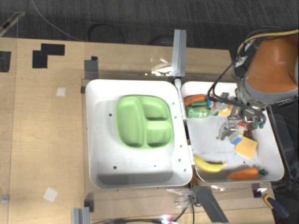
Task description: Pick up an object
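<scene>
Down in the right bin (pixel 275 164), gripper (pixel 230 130) hanging with nothing between its parted fingers, yellow block (pixel 246 147) just beside it, banana (pixel 209 164) near, carrot (pixel 244 173) beyond the block

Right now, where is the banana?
The banana lies in the right bin, near its front left corner, just left of the carrot.

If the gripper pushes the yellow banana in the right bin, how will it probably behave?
The banana is curved and lies flat, so it would probably pivot or slide rather than roll. Its skin looks smooth, perhaps slippery on the white bin. It lies near the bin's wall, so it may jam there.
</scene>
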Controlling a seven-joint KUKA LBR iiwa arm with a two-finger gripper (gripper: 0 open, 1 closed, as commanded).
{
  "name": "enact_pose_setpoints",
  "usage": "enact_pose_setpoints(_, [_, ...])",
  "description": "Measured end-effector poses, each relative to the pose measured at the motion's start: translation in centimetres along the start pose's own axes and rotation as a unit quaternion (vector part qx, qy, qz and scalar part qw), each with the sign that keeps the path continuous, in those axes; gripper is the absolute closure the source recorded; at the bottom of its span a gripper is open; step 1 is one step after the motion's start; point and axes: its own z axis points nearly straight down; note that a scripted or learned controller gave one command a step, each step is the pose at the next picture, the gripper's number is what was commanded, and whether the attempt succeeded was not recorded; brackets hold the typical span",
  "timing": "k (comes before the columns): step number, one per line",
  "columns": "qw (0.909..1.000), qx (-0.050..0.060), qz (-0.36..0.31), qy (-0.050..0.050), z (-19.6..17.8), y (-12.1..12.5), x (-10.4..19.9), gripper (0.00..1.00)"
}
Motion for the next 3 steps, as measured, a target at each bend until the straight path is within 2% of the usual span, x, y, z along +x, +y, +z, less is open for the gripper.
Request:
enact_pose_setpoints(1, [0.9988,0.002,-0.048,-0.005,11.4,-7.3,-2.0,0.0])
enact_pose_setpoints(2, [0.9925,0.0,-0.122,-0.001,11.6,0.0,-7.9,0.0])
enact_pose_setpoints(3, [0.9923,0.001,-0.124,-0.011,10.0,0.1,-8.5,1.0])
